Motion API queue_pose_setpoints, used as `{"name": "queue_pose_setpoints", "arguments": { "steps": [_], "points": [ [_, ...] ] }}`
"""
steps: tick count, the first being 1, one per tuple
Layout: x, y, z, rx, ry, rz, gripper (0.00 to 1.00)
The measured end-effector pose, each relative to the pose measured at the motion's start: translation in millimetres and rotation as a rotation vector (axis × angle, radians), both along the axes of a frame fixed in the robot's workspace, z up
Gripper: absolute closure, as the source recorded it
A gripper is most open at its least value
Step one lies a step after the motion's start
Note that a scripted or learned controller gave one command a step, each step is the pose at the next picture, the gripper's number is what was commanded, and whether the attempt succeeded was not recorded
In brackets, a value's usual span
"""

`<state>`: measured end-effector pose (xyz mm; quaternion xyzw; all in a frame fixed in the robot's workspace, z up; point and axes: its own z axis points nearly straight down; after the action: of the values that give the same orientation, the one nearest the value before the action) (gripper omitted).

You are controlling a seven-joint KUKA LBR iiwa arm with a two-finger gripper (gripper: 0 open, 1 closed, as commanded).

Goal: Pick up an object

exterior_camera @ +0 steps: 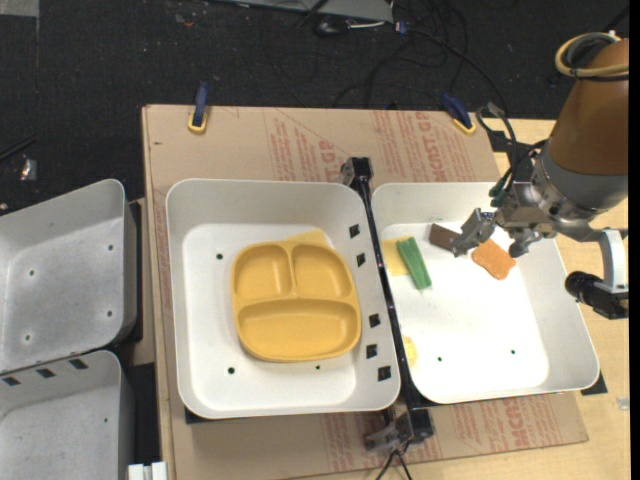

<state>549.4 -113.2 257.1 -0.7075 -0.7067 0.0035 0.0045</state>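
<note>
Nearest us, low in the frame, sits the yellow divided tray (296,302) in the left bin (190,268). Our concern lies in the right bin (520,368), toward the upper right of the frame. We see the gripper (500,230) hovering there; whether its fingers are apart or together we cannot tell. An orange piece (493,261) lies just below it, a brown block (444,236) just to its left. Further left lies a green bar (413,263), its long axis running up-down. We judge the orange piece nearest.

Glossy yellow plastic tray (296,303) in a smooth white bin (190,268) on matt cardboard (290,138).
</note>
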Motion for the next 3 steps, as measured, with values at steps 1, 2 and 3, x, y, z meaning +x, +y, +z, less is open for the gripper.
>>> {"name": "queue_pose_setpoints", "arguments": {
  "steps": [1,2,3],
  "points": [
    [2,0,5,-0.001,-0.011,0.002,0.00],
    [3,-9,-52,-0.001,-0.006,-0.001,0.00],
    [-3,-16,-112,-0.001,-0.005,-0.001,0.00]
  ]
}}
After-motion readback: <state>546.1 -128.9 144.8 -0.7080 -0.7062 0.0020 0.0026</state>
